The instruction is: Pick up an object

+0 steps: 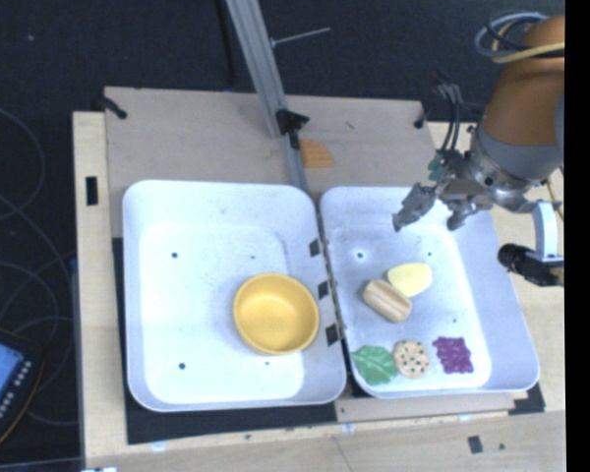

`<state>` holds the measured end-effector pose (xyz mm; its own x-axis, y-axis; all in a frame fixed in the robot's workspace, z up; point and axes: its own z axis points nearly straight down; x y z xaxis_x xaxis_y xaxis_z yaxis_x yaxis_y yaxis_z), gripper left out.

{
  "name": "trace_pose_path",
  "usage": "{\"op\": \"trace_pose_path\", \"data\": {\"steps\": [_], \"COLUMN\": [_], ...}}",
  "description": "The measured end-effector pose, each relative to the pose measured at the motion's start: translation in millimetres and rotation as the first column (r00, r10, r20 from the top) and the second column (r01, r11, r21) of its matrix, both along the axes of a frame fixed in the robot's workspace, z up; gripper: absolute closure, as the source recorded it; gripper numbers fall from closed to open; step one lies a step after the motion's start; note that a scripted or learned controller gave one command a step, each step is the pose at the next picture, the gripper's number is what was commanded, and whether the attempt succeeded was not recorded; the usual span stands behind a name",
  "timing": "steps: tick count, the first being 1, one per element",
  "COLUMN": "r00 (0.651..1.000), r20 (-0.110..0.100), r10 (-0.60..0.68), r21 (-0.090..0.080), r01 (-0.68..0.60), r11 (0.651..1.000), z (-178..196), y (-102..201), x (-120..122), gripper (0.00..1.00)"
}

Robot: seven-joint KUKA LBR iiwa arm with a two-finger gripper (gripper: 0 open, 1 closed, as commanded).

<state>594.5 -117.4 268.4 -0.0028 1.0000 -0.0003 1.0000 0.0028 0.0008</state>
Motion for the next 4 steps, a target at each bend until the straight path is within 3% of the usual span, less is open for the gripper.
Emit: {"op": "trace_pose_path", "data": {"steps": [1,4], "r00": [1.000,1.000], "r20": [0.001,-0.002], "r10": [-0.001,-0.004], "r21": [0.000,-0.002], "r01": [0.001,0.004], "r11": [1.000,1.000], "z": [0.1,-165.9], "y": [-0.1,-5.2], "x": [0.0,-11.1], "gripper": [0.00,0.00]}}
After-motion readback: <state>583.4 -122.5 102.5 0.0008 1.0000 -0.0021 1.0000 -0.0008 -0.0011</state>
